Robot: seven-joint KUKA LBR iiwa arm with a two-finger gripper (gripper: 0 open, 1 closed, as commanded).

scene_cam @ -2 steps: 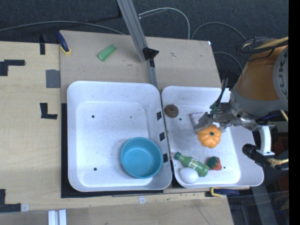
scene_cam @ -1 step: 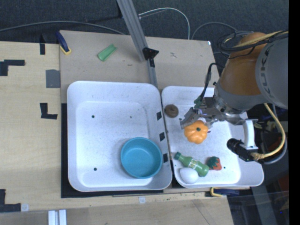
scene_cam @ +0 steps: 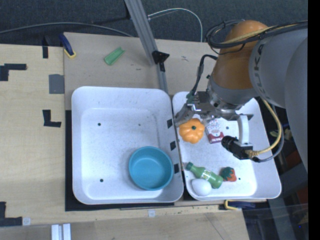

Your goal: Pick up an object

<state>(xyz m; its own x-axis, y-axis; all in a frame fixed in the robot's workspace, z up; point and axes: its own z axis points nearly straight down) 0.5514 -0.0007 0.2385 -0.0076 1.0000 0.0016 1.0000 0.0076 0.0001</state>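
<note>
My gripper (scene_cam: 194,115) hangs over the upper left part of the right bin (scene_cam: 265,184), with the arm's orange band and grey wrist above it. Directly below the gripper lies a small orange pumpkin (scene_cam: 192,132), touching or nearly touching it. A small red and white carton (scene_cam: 215,132) rests just right of the pumpkin, partly under the wrist. Toward the bin's front lie a green bottle (scene_cam: 205,174), a white egg (scene_cam: 201,187) and a small red and green fruit (scene_cam: 228,173).
The left bin (scene_cam: 100,134) holds a blue bowl (scene_cam: 150,167) at its front right. A slanted grey pole (scene_cam: 145,29) ends at the bins' shared back corner. A green block (scene_cam: 114,56) lies on the bench behind the left bin. Black cables loop beside the wrist.
</note>
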